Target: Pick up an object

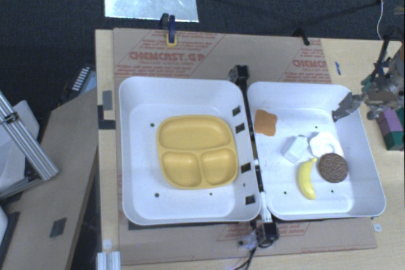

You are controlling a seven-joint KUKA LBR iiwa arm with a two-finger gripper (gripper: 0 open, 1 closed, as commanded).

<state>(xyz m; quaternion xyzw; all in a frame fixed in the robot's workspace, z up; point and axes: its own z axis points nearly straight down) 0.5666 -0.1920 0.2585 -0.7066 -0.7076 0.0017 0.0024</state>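
While my tool hangs over the far right rim of the right bin, I cannot tell its state. In that bin lie a yellow banana, touching a brown round cookie, with a white block and a white cup just beside them, and an orange toast slice apart. The left bin holds a yellow divided tray on the tabletop.

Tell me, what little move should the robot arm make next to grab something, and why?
Probably slide the tool left and down toward the brown round object. The tool sits at the right bin's far right rim, above nothing to grab, while the brown round object, banana and toast piece lie inside that bin.
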